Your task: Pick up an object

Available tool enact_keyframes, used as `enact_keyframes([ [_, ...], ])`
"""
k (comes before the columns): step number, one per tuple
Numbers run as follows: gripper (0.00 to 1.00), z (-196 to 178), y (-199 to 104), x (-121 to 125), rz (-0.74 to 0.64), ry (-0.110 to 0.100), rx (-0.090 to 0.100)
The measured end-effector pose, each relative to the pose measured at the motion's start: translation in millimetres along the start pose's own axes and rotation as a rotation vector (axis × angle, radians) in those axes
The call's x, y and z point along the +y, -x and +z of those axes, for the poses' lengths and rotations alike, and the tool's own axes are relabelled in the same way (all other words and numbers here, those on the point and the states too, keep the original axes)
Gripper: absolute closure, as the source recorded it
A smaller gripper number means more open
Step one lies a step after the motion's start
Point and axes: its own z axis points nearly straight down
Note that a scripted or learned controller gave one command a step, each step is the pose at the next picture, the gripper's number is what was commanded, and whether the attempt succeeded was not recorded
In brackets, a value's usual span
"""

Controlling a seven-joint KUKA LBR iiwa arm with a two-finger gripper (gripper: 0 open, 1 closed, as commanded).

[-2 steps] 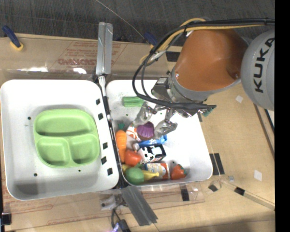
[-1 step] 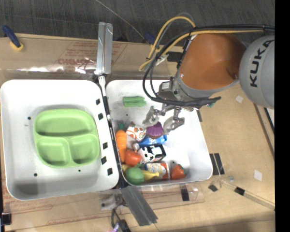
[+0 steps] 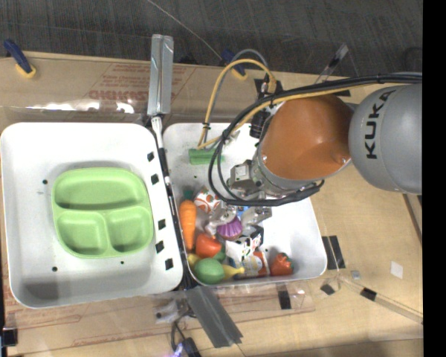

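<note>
My gripper (image 3: 234, 225) hangs under the orange wrist band, down inside the right bin (image 3: 305, 233), right over a heap of toy food. An orange carrot (image 3: 187, 224) lies at the heap's left edge. A purple piece (image 3: 229, 230) sits just below the gripper, with a red piece (image 3: 207, 245) and a green round fruit (image 3: 209, 271) nearer the front. A small red piece (image 3: 281, 263) lies at the front right. The wrist hides the bin's middle and back.
The left bin (image 3: 22, 199) bears a green three-compartment tray (image 3: 100, 211). A metal divider bar (image 3: 160, 73) stands between the bins at the back. Yellow and black cables (image 3: 227, 80) loop off the wrist over the right bin's back edge.
</note>
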Motion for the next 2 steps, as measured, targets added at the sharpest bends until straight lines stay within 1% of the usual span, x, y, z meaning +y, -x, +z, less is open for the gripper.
enact_keyframes([
  [1, 1.0, -106.2, 73.8, -74.7, 0.007, 0.009, 0.001],
  [2, 1.0, -112.0, 72.9, -73.9, 0.007, 0.017, 0.001],
])
